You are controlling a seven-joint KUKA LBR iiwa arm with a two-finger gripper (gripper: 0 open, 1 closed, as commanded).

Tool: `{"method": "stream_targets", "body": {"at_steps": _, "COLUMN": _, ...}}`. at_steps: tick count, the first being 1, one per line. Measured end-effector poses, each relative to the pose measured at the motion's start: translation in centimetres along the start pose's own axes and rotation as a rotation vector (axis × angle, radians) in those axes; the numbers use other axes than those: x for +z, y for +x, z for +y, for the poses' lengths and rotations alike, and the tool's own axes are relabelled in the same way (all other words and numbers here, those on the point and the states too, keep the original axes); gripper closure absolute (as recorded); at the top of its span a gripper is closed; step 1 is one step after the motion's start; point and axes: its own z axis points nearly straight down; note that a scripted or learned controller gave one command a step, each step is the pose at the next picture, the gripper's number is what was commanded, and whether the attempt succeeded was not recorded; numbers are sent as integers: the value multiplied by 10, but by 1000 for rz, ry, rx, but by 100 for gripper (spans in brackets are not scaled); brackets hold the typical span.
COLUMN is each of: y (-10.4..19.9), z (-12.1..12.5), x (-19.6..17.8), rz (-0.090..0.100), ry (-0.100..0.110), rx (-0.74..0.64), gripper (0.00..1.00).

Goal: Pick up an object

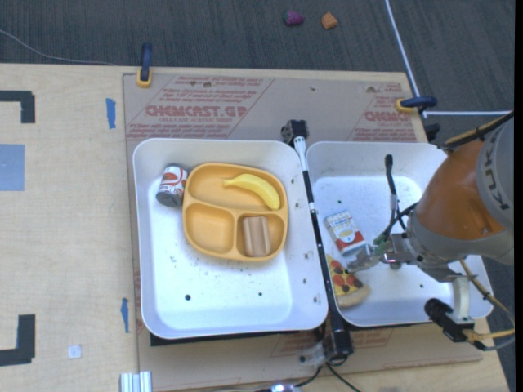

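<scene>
In the right bin (409, 300), a small white and red carton (344, 228) lies near the left wall. Just in front of it is a toy pizza slice (346, 285). My gripper (366, 256) hangs low between these two, just right of the carton's lower corner and above the pizza slice. The arm's orange band rises behind it at the right. Nothing shows as held. In the left bin (212, 309), a yellow divided plate (204, 227) carries a banana (255, 189) and a brown cylinder (257, 236). A crushed can (171, 185) lies at the plate's left.
A black cable (391, 182) runs down across the right bin toward the wrist. Clamps (417, 102) hold the cardboard sheet at the back. A black fitting (445, 315) sits at the right bin's front edge.
</scene>
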Motion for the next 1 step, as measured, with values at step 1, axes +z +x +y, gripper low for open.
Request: {"method": "stream_targets", "body": {"at_steps": 1, "y": 3, "z": 0, "x": 0, "rz": -4, "ry": -1, "rx": 2, "gripper": 0}}
